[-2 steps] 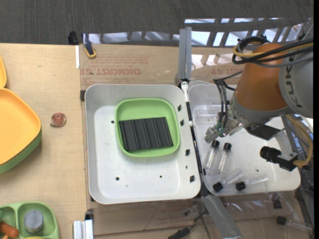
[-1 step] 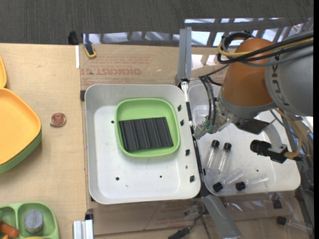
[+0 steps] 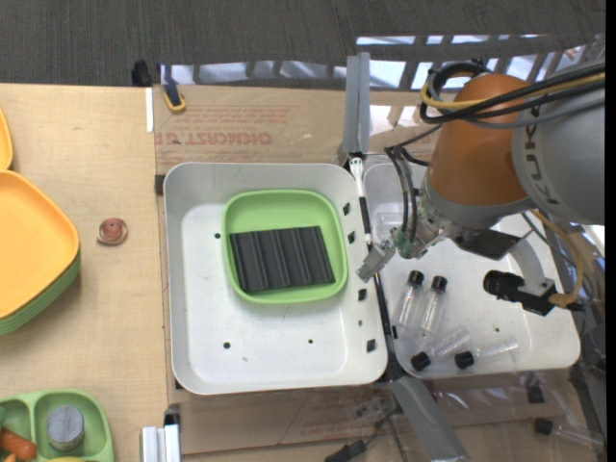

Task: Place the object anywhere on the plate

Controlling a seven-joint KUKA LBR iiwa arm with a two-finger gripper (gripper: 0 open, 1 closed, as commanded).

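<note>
Four vials (image 3: 435, 318) lie in the right bin (image 3: 539, 345), near the end effector (image 3: 377, 258). Plate (image 3: 285, 247) sits in the left bin (image 3: 192, 335), carrying a dark ribbed block (image 3: 283, 259). End effector state: cannot tell. Advice: centre over one vial, grip across its body, lift clear of the bin wall before crossing.

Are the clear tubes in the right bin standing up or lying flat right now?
Lying flat. The clear tubes rest on their sides on the floor of the right bin, black caps pointing different ways; two lie side by side, others near the front edge.
</note>
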